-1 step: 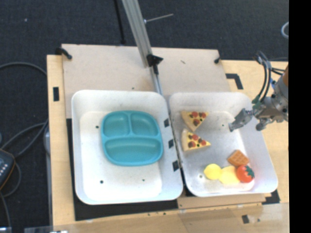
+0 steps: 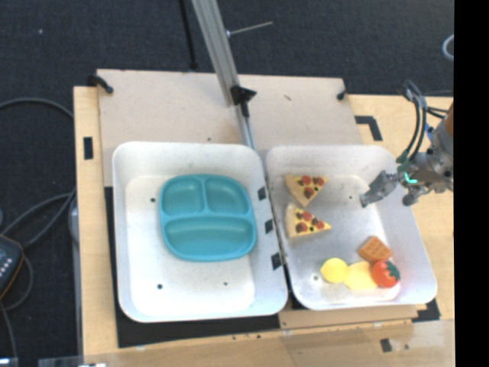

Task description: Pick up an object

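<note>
Two shallow white plastic bins sit side by side on the wooden bench. The left bin (image 2: 137, 167) holds a turquoise three-compartment plastic plate (image 2: 206, 217), lying flat near its middle. The right bin (image 2: 336, 159) holds the small toy foods. Two wedge-shaped toy pizza slices lie near its left wall: one farther back (image 2: 305, 187), the other (image 2: 307, 223) just nearer than it, the two close but apart. In the near right corner a tan waffle-like square toy (image 2: 374, 248) lies just beyond a red toy tomato with a green top (image 2: 386, 274). Left of the tomato, touching it, sits a pale yellow rounded toy (image 2: 361, 277), and beside that a brighter yellow round toy (image 2: 334, 270).

The grey two-finger gripper (image 2: 390, 188) hangs over the right side of the right bin, right of the far pizza slice and well apart from it. Its fingers (image 2: 376, 189) stand spread, with nothing between them.
</note>
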`<state>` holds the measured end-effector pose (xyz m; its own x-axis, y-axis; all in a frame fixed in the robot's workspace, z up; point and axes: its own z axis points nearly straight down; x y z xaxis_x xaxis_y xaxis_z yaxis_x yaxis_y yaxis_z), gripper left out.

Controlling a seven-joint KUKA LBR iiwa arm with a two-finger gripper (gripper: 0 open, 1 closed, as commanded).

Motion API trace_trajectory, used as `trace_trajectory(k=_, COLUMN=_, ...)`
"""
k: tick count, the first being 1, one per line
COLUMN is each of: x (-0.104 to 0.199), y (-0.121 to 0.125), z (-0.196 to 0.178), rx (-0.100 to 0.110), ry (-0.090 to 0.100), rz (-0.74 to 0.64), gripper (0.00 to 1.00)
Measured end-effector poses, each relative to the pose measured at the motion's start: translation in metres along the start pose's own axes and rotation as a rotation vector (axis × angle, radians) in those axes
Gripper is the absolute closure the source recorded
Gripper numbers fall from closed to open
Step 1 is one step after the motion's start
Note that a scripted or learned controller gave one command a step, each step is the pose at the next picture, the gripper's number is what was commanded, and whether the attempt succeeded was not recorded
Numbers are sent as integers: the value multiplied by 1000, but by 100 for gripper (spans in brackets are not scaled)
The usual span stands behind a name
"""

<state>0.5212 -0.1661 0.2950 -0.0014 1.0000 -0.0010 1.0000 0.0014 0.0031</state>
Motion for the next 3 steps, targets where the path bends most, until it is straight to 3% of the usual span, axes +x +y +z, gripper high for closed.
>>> trace_trajectory(k=3, x=-3, y=-19, z=154, rx=8, ry=1, rz=2, gripper=0)
